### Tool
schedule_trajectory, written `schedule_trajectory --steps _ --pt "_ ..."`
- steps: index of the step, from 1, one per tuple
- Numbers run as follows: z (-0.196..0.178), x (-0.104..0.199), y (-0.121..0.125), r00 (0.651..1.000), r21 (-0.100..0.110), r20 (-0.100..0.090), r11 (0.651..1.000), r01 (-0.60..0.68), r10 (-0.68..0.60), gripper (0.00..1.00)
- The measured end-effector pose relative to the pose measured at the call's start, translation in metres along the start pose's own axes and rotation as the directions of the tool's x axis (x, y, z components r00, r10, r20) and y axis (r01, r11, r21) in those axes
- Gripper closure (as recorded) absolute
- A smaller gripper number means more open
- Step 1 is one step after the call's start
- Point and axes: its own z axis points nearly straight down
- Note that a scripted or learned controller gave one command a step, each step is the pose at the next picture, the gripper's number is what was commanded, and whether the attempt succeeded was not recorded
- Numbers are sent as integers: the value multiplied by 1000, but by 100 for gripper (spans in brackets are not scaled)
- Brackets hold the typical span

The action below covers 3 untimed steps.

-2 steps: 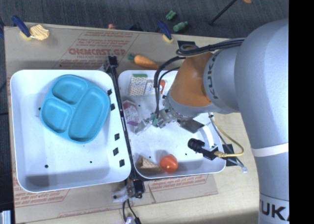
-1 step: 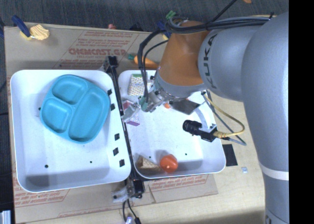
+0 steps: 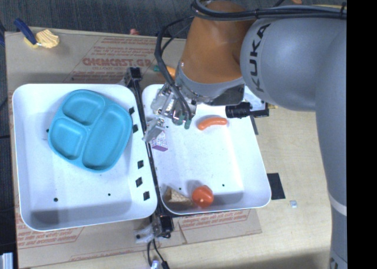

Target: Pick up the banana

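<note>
The gripper is hanging over the right bin by its left wall, and honestly I can't tell its state. A yellow, banana-looking thing is lying on the bench way off to the gripper's upper left. An orange carrot-like piece is sitting just to its right.

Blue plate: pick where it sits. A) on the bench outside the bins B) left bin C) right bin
B: the blue plate lies inside the left bin, across the divider from the gripper.
</note>
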Motion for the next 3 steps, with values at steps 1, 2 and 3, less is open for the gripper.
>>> schedule_trajectory --steps 1,2,3 --pt "-100 -45 -38 998 1 3 998 -57 57 0" --pt "-127 18 34 901 0 1 901 -434 434 0" --pt "-22 33 12 822 4 -2 822 -570 570 0"
